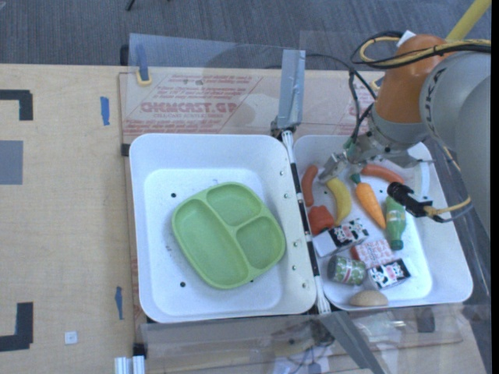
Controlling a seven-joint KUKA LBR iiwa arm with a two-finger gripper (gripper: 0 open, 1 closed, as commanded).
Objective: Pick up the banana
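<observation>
The banana (341,199) is yellow and slightly curved. It lies in the upper left part of the right bin (454,275), between a red sausage (309,183) and an orange carrot (369,202). My gripper (346,161) hangs low over the bin just beyond the banana's far end, under the grey arm with its orange band (405,85). Nothing shows as held in it. The wrist and its cables hide the gripper's far side.
Around the banana lie a red pepper (320,219), a green bottle (395,225), two cow-print cartons (348,233), a pink packet (373,252), a green can (347,269) and a bread roll (367,298). The left bin (142,209) holds a green divided plate (228,234).
</observation>
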